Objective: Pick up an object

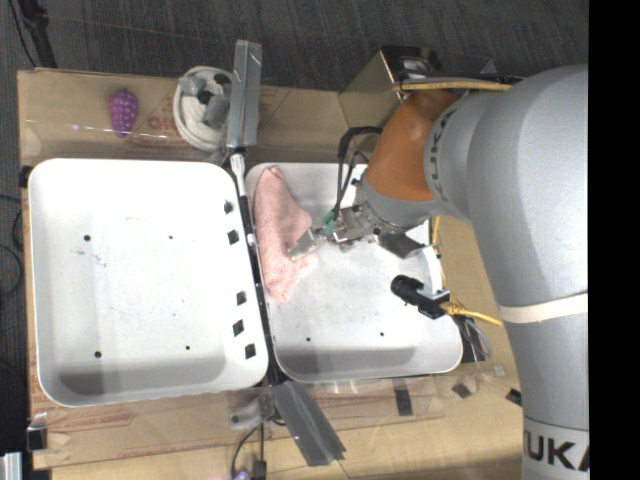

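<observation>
A pink cloth (275,230) lies crumpled along the left wall of the right bin (360,353). My gripper (305,244) reaches in from the right and is down at the cloth's right edge, its tips touching the fabric. The grey arm with its orange band (400,158) hangs over the bin's upper right part and hides that corner.
The left bin (130,268) stands beside the right one, with a grey divider bar (245,258) between them. On the cardboard behind the bins sit a purple grape-like toy (123,111) and a white coil of cable (203,106).
</observation>
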Controlling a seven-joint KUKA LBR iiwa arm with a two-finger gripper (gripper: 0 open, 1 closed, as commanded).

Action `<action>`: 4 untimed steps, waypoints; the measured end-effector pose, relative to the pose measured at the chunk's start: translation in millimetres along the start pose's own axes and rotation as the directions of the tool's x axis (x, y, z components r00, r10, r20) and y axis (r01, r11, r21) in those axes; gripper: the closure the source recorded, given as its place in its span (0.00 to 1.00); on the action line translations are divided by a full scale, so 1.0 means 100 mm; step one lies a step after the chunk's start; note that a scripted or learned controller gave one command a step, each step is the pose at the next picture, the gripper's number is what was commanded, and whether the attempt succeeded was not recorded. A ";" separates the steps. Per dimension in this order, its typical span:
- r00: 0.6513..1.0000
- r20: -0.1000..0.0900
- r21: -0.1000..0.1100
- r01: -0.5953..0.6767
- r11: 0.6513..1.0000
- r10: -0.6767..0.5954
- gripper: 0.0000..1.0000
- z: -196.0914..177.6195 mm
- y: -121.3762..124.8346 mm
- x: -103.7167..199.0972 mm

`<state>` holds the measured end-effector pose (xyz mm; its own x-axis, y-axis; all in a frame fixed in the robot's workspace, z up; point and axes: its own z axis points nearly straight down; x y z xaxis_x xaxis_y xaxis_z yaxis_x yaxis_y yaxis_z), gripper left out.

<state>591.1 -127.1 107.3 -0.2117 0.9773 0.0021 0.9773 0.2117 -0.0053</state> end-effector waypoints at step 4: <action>1.000 0.005 -0.009 0.009 1.000 -0.009 0.00 0.14 -0.74 0.44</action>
<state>509.1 -100.1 93.9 -0.2204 0.9754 -0.0028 0.9754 0.2204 0.0033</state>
